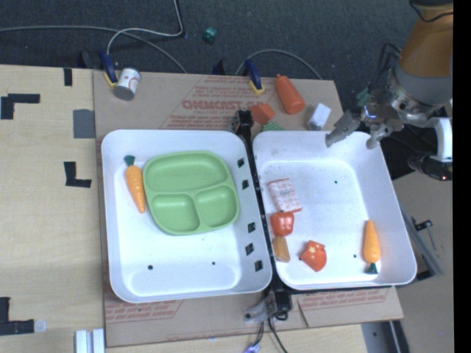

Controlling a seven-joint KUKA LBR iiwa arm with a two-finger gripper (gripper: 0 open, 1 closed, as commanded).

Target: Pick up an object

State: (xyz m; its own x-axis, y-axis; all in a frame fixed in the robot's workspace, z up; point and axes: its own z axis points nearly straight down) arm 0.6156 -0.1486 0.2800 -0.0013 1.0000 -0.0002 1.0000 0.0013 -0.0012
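Gripper [355,132] hangs over the top right corner of the right bin [388,190], fingers spread wide apart, nothing between them, touching nothing. Below it in that bin: a carrot [370,243] by the right wall, a tomato [313,255] near the front wall, a wrapped packet [283,194] toward the left side.

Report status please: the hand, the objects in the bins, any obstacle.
Hand open, holding nothing, above right bin's far edge. Tomato, carrot, packet lie untouched. Nothing in the way.
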